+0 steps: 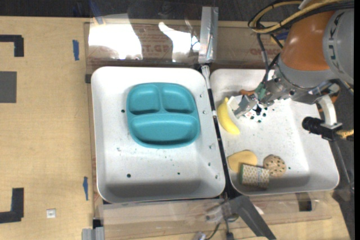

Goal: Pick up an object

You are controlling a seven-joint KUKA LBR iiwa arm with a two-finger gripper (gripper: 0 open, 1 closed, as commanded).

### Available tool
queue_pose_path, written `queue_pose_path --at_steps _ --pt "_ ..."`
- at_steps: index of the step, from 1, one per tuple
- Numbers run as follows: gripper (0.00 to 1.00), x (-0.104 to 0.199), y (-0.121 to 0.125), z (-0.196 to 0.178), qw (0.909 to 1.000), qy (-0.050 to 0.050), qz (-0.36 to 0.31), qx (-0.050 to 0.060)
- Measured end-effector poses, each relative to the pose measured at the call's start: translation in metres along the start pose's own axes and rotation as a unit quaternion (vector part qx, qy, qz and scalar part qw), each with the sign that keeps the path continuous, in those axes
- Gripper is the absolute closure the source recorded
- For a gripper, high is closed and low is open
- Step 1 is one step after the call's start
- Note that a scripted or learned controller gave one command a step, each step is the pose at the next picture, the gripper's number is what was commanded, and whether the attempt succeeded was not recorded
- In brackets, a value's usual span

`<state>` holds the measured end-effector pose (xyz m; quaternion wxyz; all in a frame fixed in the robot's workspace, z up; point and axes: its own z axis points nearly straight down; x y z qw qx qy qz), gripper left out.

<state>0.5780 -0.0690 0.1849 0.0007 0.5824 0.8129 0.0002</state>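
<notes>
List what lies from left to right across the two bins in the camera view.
Teal divided plastic plate → yellow banana → gripper → round speckled cookie.

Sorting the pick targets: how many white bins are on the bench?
2. The left shallow white bin holds a teal divided plate; the right shallow white bin holds a yellow banana and other food items.

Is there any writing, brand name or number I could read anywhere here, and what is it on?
No text here can be read.
Cardboard sheet behind the bins: faint reddish print under shiny plastic, too blurred to read.
Patterned cup lying in the right bin: a band of marks, too small to tell whether it is lettering.
</notes>
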Motion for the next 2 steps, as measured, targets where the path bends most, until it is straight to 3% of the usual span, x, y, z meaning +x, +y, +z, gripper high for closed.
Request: queue_pose_path --at_steps 1,2 --pt "0.0 -0.033 0.016 0.068 0.9988 -0.007 0.047 -0.014" --pt "0.0 -0.043 0.029 0.092 0.9995 -0.005 -0.029 -0.008"
